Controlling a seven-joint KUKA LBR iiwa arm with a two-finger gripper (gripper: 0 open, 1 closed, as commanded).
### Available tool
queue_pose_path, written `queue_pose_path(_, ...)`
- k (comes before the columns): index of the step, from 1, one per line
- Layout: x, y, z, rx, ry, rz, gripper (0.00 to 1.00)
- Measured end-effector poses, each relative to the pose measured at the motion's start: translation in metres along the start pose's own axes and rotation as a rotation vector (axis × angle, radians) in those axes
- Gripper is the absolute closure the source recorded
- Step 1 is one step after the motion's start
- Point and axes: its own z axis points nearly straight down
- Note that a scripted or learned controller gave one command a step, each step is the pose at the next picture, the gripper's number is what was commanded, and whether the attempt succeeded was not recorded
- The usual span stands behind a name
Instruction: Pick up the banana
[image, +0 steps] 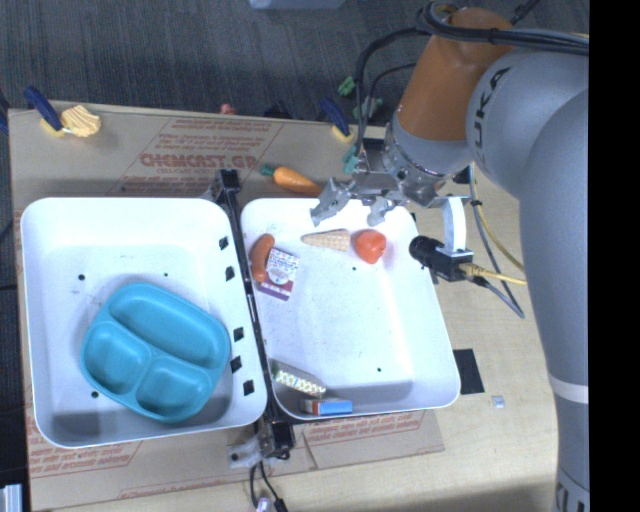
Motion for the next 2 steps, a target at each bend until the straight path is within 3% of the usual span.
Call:
queue_pose_path(1, -0.070, -0.059, 0.119, 0.002, 0.000, -0.070, 0.00)
queue_pose_path(2, -0.079, -0.113, 0.171, -0.001, 0.002, -0.384, 0.00)
